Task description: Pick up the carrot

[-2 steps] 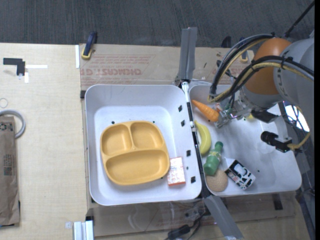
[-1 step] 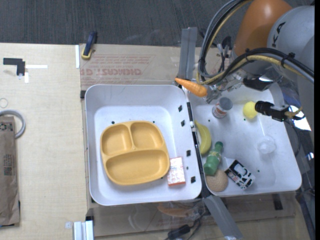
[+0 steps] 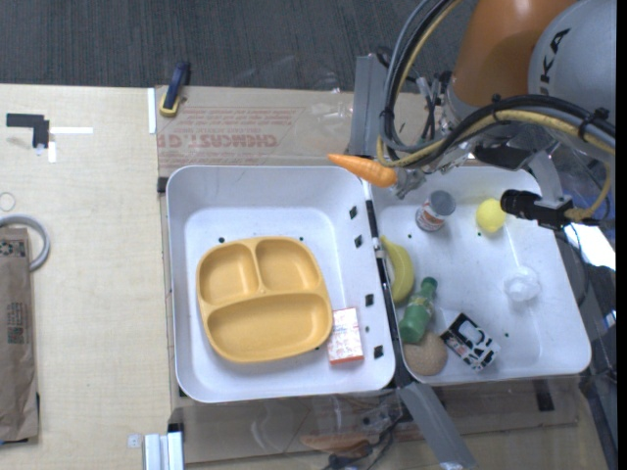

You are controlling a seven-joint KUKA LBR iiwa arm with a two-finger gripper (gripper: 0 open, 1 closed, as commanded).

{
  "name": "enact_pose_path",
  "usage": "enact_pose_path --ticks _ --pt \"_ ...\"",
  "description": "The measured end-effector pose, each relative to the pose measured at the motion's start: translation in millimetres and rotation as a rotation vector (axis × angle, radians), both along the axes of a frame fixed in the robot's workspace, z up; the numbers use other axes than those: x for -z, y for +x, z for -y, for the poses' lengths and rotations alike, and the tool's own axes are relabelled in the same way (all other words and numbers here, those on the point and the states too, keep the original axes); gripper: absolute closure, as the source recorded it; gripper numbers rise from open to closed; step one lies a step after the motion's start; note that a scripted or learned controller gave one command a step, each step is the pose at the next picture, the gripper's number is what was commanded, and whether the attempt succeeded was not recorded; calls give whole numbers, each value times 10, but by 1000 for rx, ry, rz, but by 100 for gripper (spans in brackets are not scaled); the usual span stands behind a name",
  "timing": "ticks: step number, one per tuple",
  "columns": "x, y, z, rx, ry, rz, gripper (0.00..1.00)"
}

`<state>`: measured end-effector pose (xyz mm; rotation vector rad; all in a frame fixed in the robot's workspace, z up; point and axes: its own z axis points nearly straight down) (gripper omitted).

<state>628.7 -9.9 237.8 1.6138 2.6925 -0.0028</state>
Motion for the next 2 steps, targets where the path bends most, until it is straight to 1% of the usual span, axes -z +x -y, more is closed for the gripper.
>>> enact_pose_path --ticks 1,2 --pt "-397 -308 -97 111 0 -1 100" --pt "-1088 -206 454 368 -1 -1 100"
